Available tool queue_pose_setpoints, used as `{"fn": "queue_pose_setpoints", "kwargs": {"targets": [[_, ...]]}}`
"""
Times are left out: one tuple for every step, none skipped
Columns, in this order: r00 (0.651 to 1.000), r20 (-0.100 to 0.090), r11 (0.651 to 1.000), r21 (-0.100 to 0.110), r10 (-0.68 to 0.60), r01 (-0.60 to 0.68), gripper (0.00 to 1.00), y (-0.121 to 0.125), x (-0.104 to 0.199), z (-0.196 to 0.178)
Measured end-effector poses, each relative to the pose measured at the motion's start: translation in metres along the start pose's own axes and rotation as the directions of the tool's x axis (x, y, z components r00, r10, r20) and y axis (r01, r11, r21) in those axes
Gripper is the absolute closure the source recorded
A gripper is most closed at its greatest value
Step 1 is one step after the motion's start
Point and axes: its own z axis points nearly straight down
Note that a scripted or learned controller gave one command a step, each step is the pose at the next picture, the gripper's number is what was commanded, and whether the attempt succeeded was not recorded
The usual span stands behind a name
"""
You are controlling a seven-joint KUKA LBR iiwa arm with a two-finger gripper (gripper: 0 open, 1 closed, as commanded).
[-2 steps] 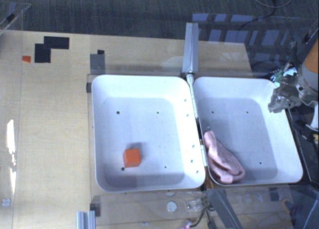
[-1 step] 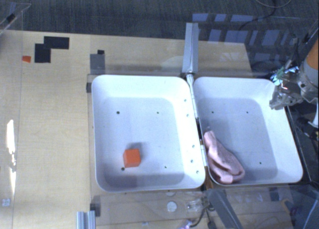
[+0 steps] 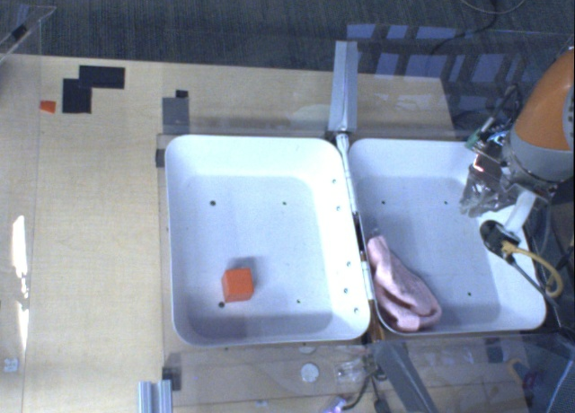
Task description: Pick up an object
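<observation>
Hovering over the right bin (image 3: 449, 223), the end effector (image 3: 482, 194) grips nothing; opening unclear.

no readable text, labels, numbers or signs

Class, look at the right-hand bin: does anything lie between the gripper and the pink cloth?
Nothing visible does. The gripper sits over the right white bin; the crumpled pink cloth lies at its near-left corner, with bare bin floor between them.

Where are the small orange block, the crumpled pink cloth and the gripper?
small orange block (image 3: 238, 285), camera view, on its top face.
crumpled pink cloth (image 3: 402, 286), camera view, on its middle fold.
gripper (image 3: 478, 196), camera view, at its fingertips.
</observation>
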Motion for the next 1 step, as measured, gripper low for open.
{"fn": "queue_pose_setpoints", "kwargs": {"targets": [[1.0, 0.0, 1.0, 0.0, 0.0, 0.0, 0.0, 0.0001, -0.0001, -0.0002]]}}
